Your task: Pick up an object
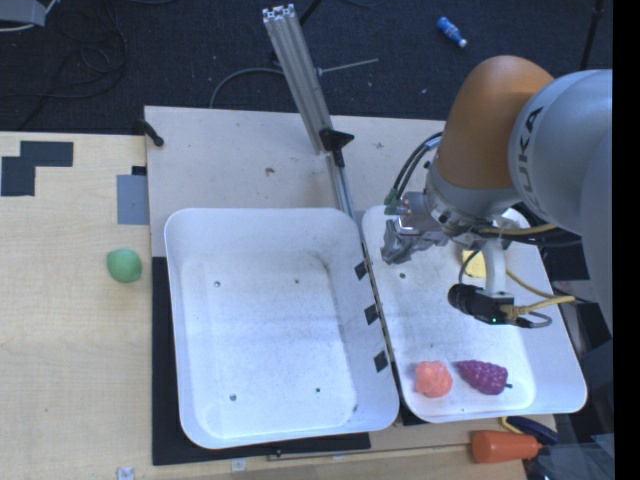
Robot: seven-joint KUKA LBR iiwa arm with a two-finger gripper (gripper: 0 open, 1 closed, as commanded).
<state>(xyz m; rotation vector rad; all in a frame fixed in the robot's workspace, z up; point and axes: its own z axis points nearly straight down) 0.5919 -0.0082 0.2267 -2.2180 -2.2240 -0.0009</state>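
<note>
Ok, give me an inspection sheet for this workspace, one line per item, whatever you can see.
Surface: pale bench with two shallow white bins; left bin, right bin.
Job's things: orange-pink lump and purple grape-like bunch lie apart at the right bin's near end; a yellow thing is partly hidden by the arm.
Clutter: green ball on the wood left of the bins; orange object beyond the right bin's near edge.
Hand: hand low over the right bin's far-left part, nothing seen between its fingers.
Cables: bundle hanging from the wrist; loose leads on the dark floor.
Surroundings: aluminium strut, blue item.
</note>
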